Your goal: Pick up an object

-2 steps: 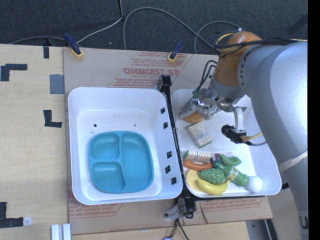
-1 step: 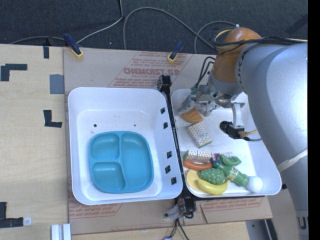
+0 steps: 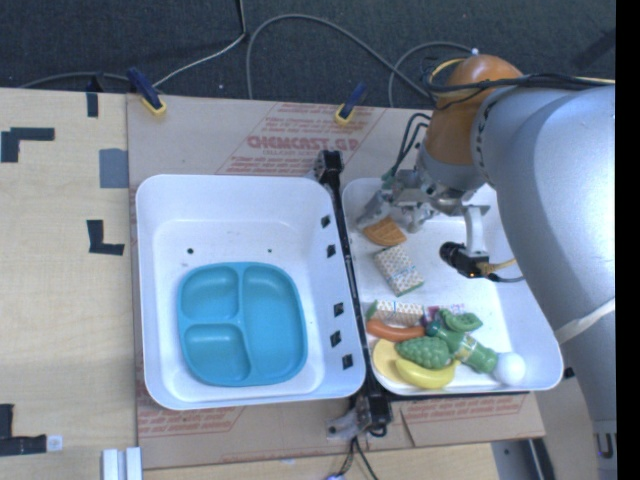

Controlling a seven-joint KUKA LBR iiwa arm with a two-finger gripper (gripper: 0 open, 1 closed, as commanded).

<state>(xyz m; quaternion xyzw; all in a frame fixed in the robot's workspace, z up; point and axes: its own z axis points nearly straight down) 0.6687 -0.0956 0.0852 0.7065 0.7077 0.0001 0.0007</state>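
The desk (image 3: 60, 268) on the left is light wood with some black tape marks (image 3: 100, 238) and a grey square (image 3: 113, 167). Behind it the floor is dark carpet (image 3: 150, 18), and thin cables (image 3: 300, 23) run over it. A brown cardboard sheet (image 3: 250, 138) lies under the bins, held by two blue and yellow clamps (image 3: 146, 91).

The left bin (image 3: 160, 208) holds a blue divided tray (image 3: 242, 322), lying flat. The right bin (image 3: 520, 318) touches it along a black joint.

In the right bin, a tan bread-like piece (image 3: 383, 233) lies near the far side, and a patterned small packet (image 3: 399, 268) just beside it. At the near side is a pile of toys: a carrot (image 3: 394, 331), a banana (image 3: 420, 373), a green vegetable (image 3: 445, 343) and a white ball (image 3: 510, 368).

The end effector (image 3: 400, 203) is low over the bread-like piece; whether it is spread or closed, I cannot tell. The grey arm (image 3: 560, 188) fills the right side.
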